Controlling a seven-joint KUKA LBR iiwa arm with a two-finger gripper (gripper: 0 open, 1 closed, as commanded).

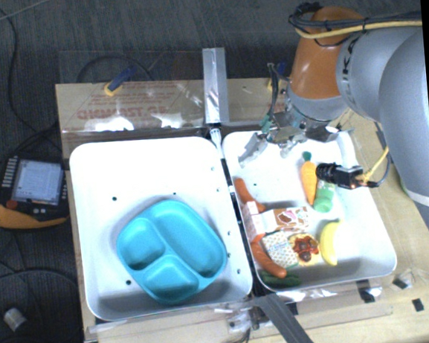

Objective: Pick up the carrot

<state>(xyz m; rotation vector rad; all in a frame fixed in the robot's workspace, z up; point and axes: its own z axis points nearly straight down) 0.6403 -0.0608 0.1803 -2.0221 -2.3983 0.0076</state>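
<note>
arm (384,62): comes in from the right, wrist bent down over the right bin's (379,257) back edge
gripper (274,145): fingers spread wide, holding nothing
carrot (309,182): lying near the bin's right edge, just beside the gripper, not touching

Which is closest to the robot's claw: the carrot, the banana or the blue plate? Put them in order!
From the gripper:
1. Carrot, just below it in the right bin.
2. Banana, farther down the same bin.
3. Blue plate, away in the left bin.
</note>
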